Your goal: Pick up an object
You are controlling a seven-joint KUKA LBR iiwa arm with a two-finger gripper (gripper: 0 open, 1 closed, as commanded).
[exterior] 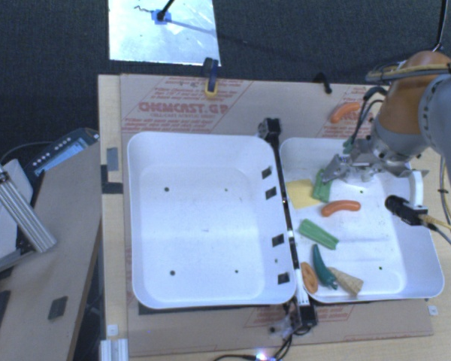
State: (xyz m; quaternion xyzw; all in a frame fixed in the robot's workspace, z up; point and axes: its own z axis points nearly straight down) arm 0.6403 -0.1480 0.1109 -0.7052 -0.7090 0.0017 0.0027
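One grey arm [428, 115] is reaching in over the worktop's right edge, its orange band [406, 100] showing above the wrist, and is angling down and leftward into the right bin [421, 277]. Its hand [329, 177] is hanging low near that bin's far left corner, just over a green block [320, 189] that is leaning against a yellow piece [301, 194]; how far the hand is opened cannot be told, and nothing is visibly sitting between its parts.

Nearer the bin's middle an orange sausage shape [340, 207] is lying crosswise, with a green ridged bar [318, 234] toward the near edge. At the near left corner an orange slice [309, 277], a teal curved piece [322, 268] and a tan cone [349, 281] are lying close together.

Beside it the left bin [203, 216] is sitting, the two touching along a black clip strip [279, 201].

Red lettering on the board [233, 100] under the bins is reading roughly "CHEMCAST GP"; smaller print is too blurred to read.
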